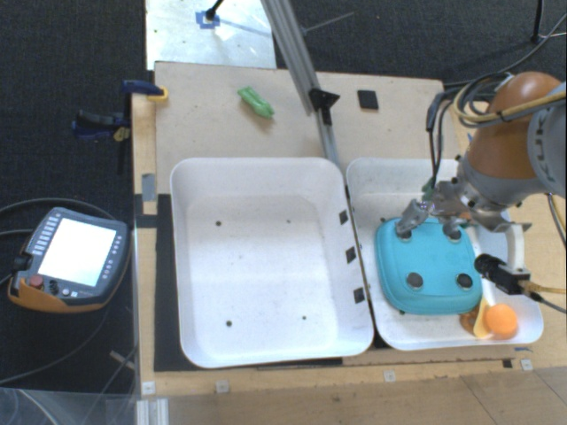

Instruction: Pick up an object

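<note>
So the bench (292, 113) has two white bins; the left bin (266, 184) sits bare, the right bin (372, 184) holds the stuff, which is probably why the arm (509, 144) leans over that one; biggest thing in there is a teal lid-like piece (430, 268), flat, filling the middle; the gripper (431, 212) hangs at its far edge, can't tell its grip from here; a small orange ball (502, 320) is tucked in the near corner.

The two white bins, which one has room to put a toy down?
The left shallow white bin has a bare floor from wall to wall. The right white bin is crowded: a teal plastic tray fills most of it, an orange ball sits in its front corner, and the gripper hangs over the tray.
</note>
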Robot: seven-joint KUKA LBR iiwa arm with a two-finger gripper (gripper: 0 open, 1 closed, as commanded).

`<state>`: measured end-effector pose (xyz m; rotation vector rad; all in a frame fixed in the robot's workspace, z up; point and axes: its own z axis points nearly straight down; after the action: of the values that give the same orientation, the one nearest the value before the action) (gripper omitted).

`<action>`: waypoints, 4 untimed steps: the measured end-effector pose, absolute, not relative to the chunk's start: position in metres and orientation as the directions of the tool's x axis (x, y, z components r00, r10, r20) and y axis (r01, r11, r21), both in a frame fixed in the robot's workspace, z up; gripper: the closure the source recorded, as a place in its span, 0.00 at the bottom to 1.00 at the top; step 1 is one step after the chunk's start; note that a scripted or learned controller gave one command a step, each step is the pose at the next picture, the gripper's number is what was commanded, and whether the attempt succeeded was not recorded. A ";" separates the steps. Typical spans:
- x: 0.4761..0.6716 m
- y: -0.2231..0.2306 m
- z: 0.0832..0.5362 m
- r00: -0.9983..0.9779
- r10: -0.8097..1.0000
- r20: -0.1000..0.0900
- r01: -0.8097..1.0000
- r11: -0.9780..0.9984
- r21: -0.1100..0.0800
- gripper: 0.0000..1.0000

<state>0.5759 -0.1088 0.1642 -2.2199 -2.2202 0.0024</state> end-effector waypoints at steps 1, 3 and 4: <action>0.577 -0.107 0.122 0.000 1.000 0.000 1.000 0.000 -0.002 0.00; 0.581 -0.107 0.117 -0.001 1.000 0.000 1.000 0.001 0.012 1.00; 0.580 -0.109 0.159 0.000 1.000 0.000 1.000 0.000 0.003 1.00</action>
<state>0.5795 -0.1092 0.1594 -2.2230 -2.2238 -0.0033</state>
